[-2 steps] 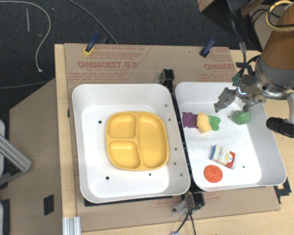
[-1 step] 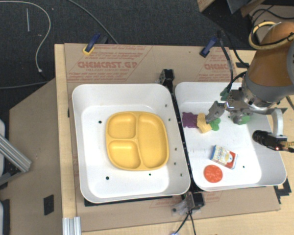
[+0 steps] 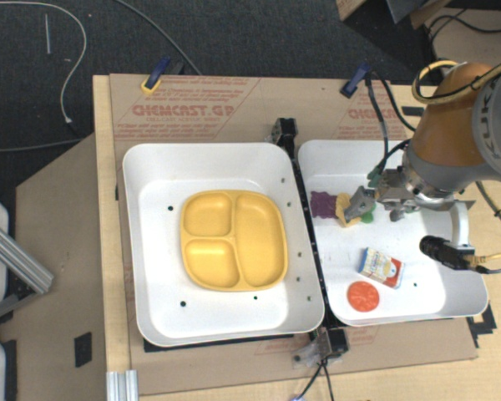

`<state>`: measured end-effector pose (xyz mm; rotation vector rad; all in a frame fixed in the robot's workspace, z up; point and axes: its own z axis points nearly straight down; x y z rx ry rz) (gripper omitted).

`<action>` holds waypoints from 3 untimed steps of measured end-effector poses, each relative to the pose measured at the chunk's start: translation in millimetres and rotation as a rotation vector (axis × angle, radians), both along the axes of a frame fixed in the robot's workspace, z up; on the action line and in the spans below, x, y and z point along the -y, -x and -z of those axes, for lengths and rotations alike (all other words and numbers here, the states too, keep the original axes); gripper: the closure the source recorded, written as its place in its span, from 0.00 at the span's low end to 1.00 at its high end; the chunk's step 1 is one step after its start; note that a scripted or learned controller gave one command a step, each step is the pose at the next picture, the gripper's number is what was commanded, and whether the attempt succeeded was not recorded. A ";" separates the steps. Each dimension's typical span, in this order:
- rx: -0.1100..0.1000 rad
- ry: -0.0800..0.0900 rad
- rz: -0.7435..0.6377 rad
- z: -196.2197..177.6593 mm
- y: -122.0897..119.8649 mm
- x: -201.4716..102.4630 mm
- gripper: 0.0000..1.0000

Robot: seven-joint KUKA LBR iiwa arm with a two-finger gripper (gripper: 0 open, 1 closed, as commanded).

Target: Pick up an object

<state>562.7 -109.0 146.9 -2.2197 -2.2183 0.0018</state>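
A small yellow-and-green toy [image 3: 353, 210] lies in the right white bin [image 3: 426, 303], beside a purple object [image 3: 323, 203]. The gripper [image 3: 363, 200] touches it; finger opening cannot be told. A yellow divided plate [image 3: 234, 240] sits in the left bin [image 3: 150, 224].

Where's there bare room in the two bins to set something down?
In the left bin, bare floor rings the yellow divided plate, widest along the top edge and the left side. In the right bin, a free patch lies between the purple piece and the orange disc. The upper middle is crowded around the gripper, and the snack packet sits beside the disc.
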 end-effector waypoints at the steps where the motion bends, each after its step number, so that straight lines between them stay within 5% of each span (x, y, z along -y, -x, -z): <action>1: -0.002 -0.001 -0.001 42.6 4.7 1.5 0.00; 2: 0.003 -0.001 0.000 30.1 3.6 1.2 1.00; 3: 0.008 0.002 -0.003 -22.8 -0.7 -9.1 1.00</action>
